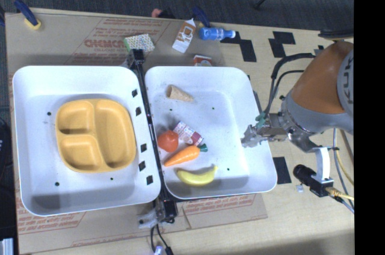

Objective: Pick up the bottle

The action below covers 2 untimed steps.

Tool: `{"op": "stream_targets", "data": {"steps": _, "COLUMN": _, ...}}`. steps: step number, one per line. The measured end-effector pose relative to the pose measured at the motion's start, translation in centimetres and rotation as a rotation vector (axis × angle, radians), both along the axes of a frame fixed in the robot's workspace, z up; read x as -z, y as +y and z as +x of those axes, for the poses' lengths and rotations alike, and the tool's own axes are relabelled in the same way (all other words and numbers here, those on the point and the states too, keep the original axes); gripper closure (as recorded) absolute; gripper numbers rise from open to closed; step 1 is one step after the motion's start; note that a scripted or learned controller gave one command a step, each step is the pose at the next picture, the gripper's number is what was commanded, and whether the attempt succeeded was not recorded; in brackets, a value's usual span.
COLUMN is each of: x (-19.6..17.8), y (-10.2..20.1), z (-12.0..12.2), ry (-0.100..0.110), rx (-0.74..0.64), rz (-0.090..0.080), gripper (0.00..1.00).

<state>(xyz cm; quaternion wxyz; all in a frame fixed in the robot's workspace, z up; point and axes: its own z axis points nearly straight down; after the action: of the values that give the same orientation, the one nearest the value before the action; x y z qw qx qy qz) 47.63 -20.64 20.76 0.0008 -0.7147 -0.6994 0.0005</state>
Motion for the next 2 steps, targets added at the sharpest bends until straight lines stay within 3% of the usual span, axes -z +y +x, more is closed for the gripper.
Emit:
{"op": "stream_targets", "data": {"steps": 1, "x": 0.9, "y": 0.0, "z": 0.0, "ry": 0.004, "rx": 0.040, "rz": 0.002, "gripper": 1.00}}
{"op": "stream_targets", "data": {"steps": 2, "x": -1.0, "y": -0.2, "z": 0.1, "ry": -0.001, "rx": -0.114, "rz": -0.001, "gripper": 1.00}}
